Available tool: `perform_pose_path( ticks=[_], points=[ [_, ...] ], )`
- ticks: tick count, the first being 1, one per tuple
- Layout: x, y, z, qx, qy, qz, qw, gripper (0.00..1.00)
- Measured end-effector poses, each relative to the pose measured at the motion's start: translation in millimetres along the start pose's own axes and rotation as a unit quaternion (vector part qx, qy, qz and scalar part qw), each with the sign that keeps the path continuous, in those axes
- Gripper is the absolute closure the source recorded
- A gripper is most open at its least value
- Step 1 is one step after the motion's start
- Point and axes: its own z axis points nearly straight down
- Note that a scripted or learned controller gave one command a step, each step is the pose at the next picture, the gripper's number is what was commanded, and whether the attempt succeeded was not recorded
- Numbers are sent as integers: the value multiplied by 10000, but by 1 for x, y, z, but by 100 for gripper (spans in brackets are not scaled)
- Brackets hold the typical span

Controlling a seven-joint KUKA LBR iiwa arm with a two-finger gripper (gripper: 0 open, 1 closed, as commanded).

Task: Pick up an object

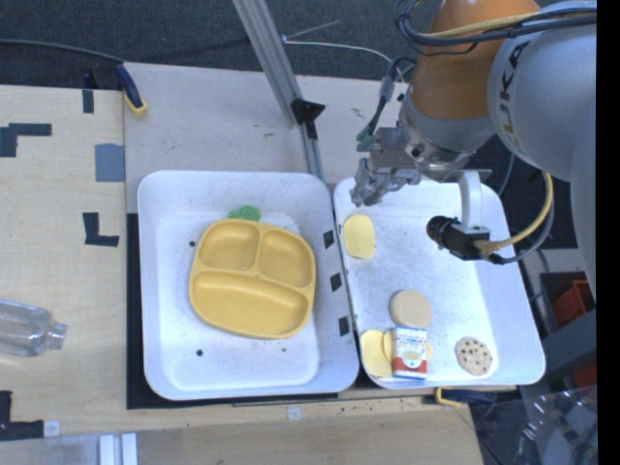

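The gripper (369, 194) hangs over the far left corner of the right bin (504, 260), how far open I cannot tell, holding nothing visible, with the pale yellow piece (359, 236) lying just below it, long axis running away from the gripper.

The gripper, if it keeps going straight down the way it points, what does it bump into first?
Probably the pale yellow piece just below the gripper in the right bin, though depth is hard to judge from this slant.
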Motion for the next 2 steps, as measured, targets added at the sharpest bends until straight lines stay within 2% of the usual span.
perform_pose_path(
  ticks=[1, 2],
  points=[
    [34, -4, 41, 59, -9, 6, 10000, 100],
    [-20, -1, 29, 40, -14, 41, 10000, 100]
  ],
)
